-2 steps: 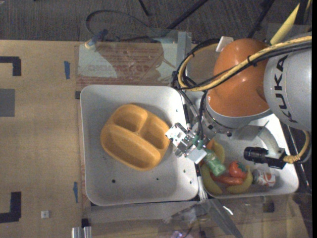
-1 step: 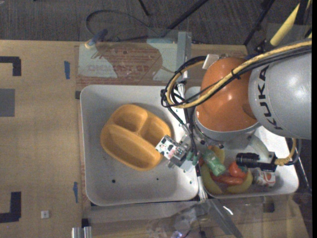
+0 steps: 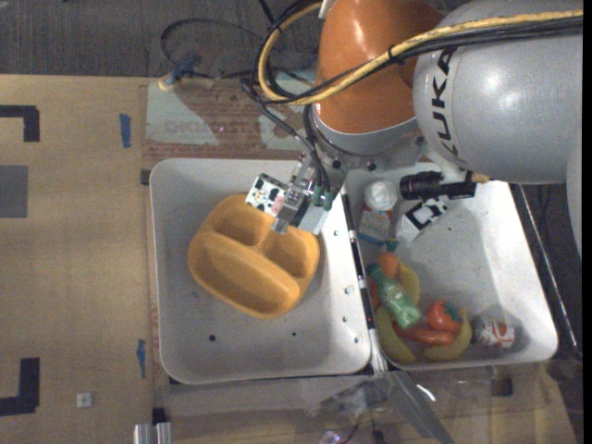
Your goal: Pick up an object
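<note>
Hovering hand (image 3: 289, 213) over yellow divided tray (image 3: 252, 259) rim | left bin (image 3: 185, 340) | grip state unclear

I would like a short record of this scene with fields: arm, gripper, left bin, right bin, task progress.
arm: grey with orange band, reaching in from the right
gripper: low over the far rim of the yellow tray
left bin: holds the yellow tray, which has compartments
right bin: toy food heaped near the front, white bottle at the back
task progress: nothing seen lifted
</note>
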`<state>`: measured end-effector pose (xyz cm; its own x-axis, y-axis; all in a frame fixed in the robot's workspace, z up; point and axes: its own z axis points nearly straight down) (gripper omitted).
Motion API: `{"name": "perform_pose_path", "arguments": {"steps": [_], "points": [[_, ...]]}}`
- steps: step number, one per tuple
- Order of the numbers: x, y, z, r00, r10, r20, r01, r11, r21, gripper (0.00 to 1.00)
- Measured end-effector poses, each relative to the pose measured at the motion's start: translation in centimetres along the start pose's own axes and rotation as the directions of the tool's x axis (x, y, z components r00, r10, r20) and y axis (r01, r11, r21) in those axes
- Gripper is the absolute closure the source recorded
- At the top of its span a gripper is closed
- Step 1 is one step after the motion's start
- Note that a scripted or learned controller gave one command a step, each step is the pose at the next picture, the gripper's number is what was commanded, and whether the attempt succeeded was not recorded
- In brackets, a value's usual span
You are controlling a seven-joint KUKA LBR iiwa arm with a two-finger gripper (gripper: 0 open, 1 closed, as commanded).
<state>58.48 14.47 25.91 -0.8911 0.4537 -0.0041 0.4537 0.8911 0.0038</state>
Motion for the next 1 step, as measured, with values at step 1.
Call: {"name": "perform_pose_path", "arguments": {"steps": [1], "points": [[-5.85, -3.51, 2.27, 0.996, 0.084, 0.001, -0.084, 0.996, 0.0, 1.0]]}}
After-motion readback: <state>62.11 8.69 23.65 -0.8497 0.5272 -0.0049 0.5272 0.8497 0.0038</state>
